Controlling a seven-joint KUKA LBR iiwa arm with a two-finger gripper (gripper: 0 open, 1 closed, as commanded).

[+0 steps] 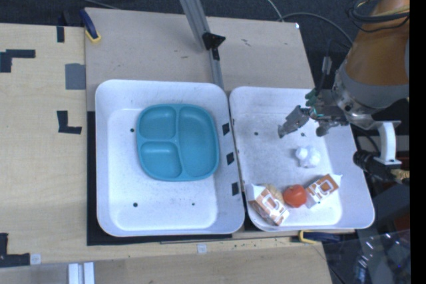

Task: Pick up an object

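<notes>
End effector (306, 124) spread wide, gripping nothing, hovering in the right bin (266, 110); white ball (307, 156) just below it.

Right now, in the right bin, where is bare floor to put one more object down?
Right bin: the left half is bare, from the dividing rim to the gripper and white lump. The front edge is crowded: two snack packets flank a red ball.

Both white bins (229, 143) are viewed from one fixed camera above the bench (153, 36), angled downward at a slant.
</notes>
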